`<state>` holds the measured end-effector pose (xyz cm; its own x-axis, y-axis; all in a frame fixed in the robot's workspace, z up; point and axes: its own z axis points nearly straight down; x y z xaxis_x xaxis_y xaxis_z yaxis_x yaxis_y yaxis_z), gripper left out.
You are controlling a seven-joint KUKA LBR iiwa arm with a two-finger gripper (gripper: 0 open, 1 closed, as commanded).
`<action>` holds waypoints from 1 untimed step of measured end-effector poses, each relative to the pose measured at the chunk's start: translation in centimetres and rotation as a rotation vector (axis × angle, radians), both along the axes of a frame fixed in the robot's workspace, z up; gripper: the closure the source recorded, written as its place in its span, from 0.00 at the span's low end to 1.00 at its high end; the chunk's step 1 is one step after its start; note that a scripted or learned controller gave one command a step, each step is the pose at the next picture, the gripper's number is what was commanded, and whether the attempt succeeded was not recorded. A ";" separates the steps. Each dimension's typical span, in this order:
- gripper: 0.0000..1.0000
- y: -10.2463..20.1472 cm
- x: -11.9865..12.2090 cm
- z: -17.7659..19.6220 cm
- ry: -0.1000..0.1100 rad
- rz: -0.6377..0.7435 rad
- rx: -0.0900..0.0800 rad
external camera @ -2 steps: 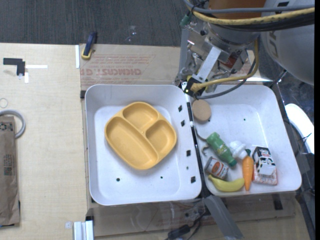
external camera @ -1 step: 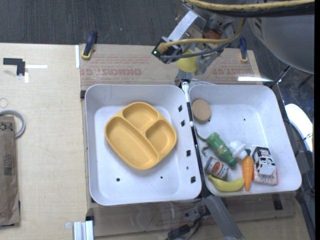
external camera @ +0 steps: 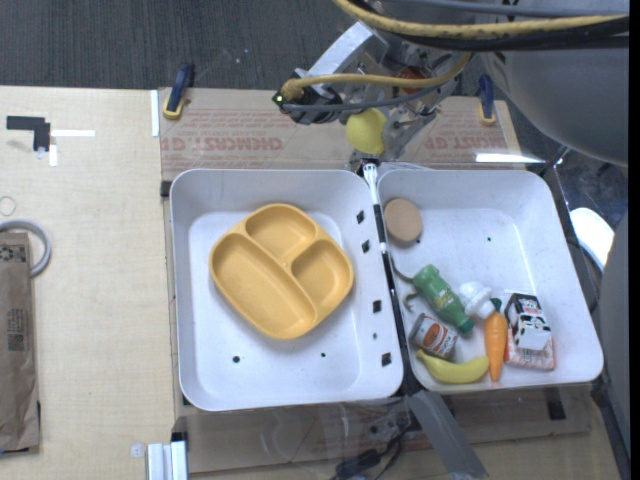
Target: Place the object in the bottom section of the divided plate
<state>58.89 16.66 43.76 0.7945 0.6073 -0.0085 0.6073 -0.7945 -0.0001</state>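
A yellow divided plate (external camera: 282, 268) lies in the left bin (external camera: 200, 368). Its two small sections face the far and right sides, and its one long section faces the near left. My gripper (external camera: 372, 128) hangs over the far rim where the two bins meet. It is shut on a round yellow fruit-like object (external camera: 364, 132), which sits between the fingers, lifted off the bins. The plate is down and to the left of the gripper, and nothing lies in any of its sections.
The right bin (external camera: 520, 208) holds a tan round disc (external camera: 403, 220), a green bottle (external camera: 440, 294), a small can (external camera: 433, 335), a banana (external camera: 455, 368), a carrot (external camera: 495, 336) and a small carton (external camera: 528, 330). Cables (external camera: 400, 13) hang above the gripper. Blue clamps (external camera: 180, 88) sit on the cardboard behind.
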 end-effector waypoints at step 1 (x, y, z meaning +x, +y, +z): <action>1.00 6.1 1.6 -11.3 -0.003 -0.286 -0.002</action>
<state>60.51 22.74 32.44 0.9335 0.3584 -0.0068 0.3585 -0.9335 0.0034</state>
